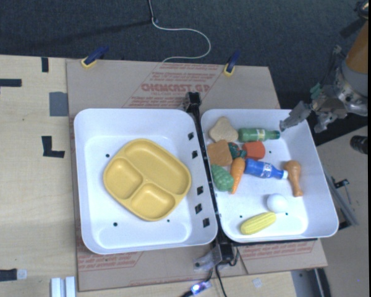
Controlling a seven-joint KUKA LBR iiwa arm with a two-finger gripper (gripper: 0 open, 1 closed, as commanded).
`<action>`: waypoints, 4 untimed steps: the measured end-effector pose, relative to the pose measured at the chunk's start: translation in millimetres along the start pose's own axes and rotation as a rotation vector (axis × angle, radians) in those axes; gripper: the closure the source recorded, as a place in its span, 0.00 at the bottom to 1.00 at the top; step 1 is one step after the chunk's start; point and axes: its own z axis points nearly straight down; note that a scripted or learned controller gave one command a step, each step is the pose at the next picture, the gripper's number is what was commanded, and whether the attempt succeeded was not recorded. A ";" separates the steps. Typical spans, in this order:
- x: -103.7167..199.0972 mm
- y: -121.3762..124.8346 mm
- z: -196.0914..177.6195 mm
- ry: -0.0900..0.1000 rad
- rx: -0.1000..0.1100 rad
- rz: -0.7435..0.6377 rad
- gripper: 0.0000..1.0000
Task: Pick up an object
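The right bin (318,166) holds several toy foods: a tan bread piece (223,129), a green bottle (257,134), a brown block (220,153), a red piece (255,149), a carrot (236,174), a blue bottle (264,169), a green vegetable (222,178), a brown drumstick (293,176), a white egg (276,202) and a yellow corn cob (258,223). My gripper (307,121) hangs over the bin's far right rim, above and to the right of the green bottle. Its fingers are spread open, with nothing between them.
The left bin (93,135) carries a yellow divided plate (147,179). A black hinge strip (201,166) runs between the two bins. A white cable (179,33) loops on the dark floor behind the bench.
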 end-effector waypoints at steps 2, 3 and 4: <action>4.1 -3.7 40.1 -0.002 -0.005 -0.004 0.00; 2.2 -3.5 84.5 -0.002 -0.005 -0.004 0.00; -2.9 -2.1 131.1 -0.002 -0.004 -0.003 0.00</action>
